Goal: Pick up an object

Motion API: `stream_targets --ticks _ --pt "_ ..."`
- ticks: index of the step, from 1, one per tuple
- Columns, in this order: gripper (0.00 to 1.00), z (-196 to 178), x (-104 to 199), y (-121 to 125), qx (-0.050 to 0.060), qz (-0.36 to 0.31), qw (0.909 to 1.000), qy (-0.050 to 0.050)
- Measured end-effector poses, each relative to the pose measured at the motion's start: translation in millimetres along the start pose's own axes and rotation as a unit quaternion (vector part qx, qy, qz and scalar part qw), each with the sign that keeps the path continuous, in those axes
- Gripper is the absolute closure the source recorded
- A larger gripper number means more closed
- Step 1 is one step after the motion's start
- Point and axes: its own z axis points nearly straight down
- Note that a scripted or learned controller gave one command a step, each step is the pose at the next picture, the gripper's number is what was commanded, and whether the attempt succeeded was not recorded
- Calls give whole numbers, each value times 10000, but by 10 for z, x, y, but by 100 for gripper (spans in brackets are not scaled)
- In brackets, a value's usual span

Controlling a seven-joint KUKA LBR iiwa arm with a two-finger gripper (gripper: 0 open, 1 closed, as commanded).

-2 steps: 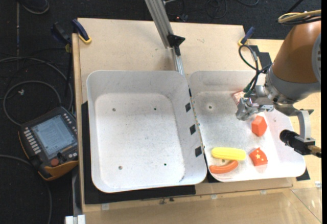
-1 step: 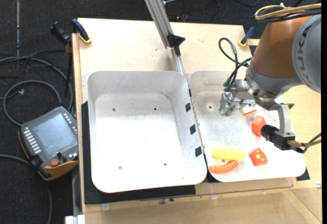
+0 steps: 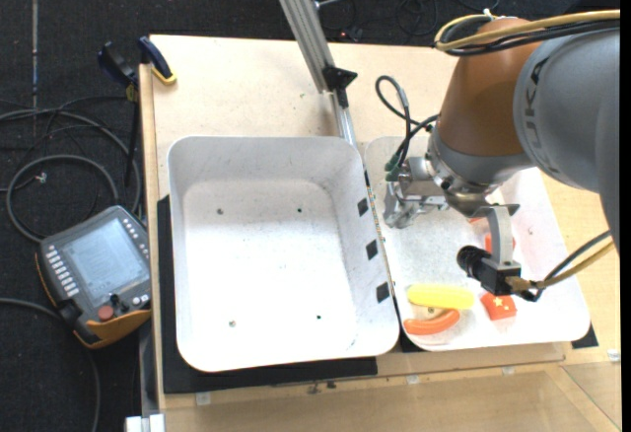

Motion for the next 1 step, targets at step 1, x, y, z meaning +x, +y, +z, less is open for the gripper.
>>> stream_targets --ticks 1 --pt "100 -124 516 96 -13 2 10000 1"
